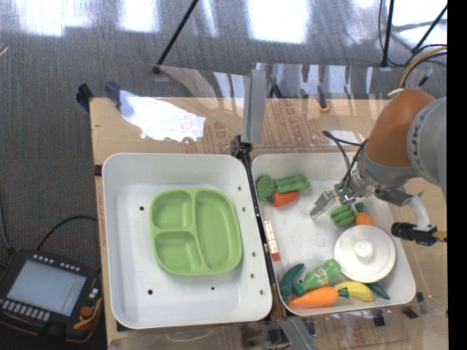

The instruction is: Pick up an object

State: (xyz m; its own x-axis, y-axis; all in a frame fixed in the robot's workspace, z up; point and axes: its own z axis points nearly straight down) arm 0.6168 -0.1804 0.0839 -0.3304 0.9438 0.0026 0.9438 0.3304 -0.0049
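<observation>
Hiding gripper (337,197) fingertips: green toy (343,214).

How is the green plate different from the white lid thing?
The green plate is a rounded rectangle split into three compartments; the white lid is round with a knob in its middle. The plate looks bigger than the lid. The plate lies alone in the left bin, while the lid sits in the right bin among toy vegetables, near the pincer. Both lie flat.
</observation>
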